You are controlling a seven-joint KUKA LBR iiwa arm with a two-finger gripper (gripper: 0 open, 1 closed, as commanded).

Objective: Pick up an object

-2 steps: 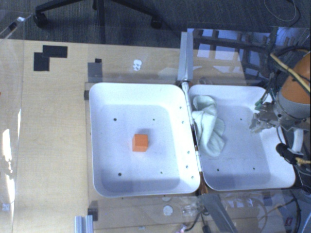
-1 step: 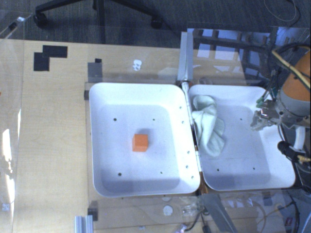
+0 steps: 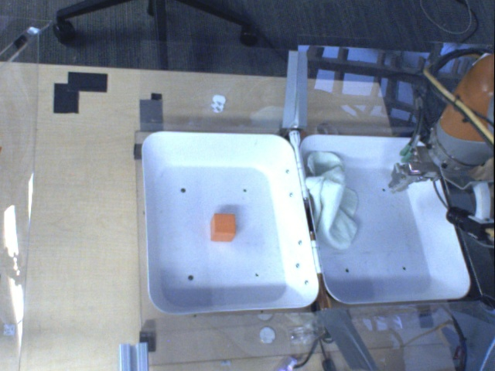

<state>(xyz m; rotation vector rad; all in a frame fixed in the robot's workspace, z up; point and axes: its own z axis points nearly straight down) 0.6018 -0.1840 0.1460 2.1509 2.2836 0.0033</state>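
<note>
Gripper [image 3: 404, 175] hovers at the right bin's [image 3: 402, 288] far edge, holding nothing, finger spread unclear; white sock [image 3: 332, 203] lies unpicked.

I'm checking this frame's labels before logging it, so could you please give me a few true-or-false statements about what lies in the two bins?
1. The orange block lies in the left bin. True.
2. The white cloth lies in the left bin. False: it is in the right bin, against the wall next to the left bin.
3. The gripper holds the cloth. False: it is apart from it.
4. The block and cloth are in separate bins. True.
</note>
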